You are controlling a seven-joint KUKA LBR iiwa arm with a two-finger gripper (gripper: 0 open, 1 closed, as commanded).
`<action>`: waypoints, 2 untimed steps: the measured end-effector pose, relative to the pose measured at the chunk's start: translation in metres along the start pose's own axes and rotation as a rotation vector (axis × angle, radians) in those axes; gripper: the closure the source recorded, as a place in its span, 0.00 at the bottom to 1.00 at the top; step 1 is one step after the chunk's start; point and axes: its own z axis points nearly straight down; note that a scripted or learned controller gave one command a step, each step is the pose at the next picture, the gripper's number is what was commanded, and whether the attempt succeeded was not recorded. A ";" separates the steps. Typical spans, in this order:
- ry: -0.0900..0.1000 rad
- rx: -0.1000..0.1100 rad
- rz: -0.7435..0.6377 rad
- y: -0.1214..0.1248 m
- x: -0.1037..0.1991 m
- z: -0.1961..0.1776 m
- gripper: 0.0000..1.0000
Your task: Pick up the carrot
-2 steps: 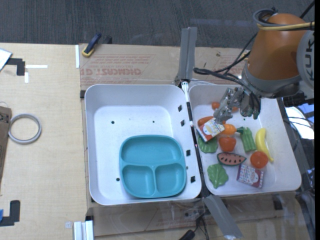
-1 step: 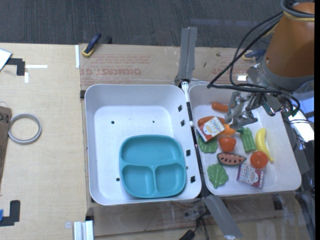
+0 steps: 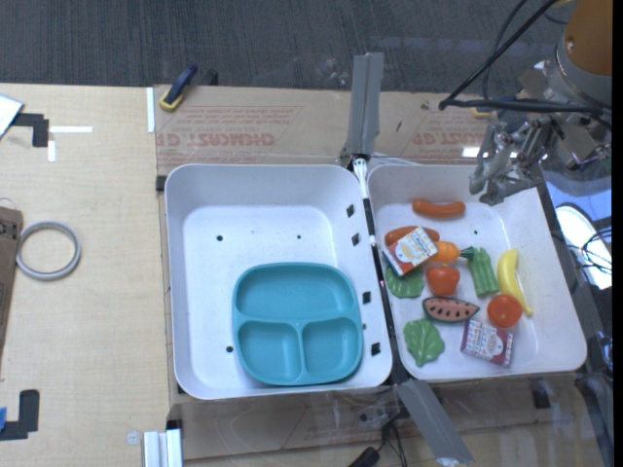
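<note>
The carrot (image 3: 447,252) lies in the middle of the right bin (image 3: 558,261), a short orange body with a green top (image 3: 483,270) pointing right. A red-and-white packet (image 3: 413,246) covers its left end. My gripper (image 3: 496,181) hangs over the bin's far right part, up and to the right of the carrot and well apart from it. Its fingers are open with nothing between them.
Around the carrot lie a sausage (image 3: 438,207), a tomato (image 3: 443,279), a watermelon slice (image 3: 451,308), a banana (image 3: 513,279), a red fruit (image 3: 503,310), green leaves (image 3: 422,341) and a second packet (image 3: 487,342). The left bin (image 3: 195,261) holds a teal divided plate (image 3: 297,324).
</note>
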 end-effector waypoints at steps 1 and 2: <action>0.000 -0.001 -0.001 0.000 0.000 0.000 0.00; 0.002 -0.001 0.086 -0.023 -0.002 0.098 0.00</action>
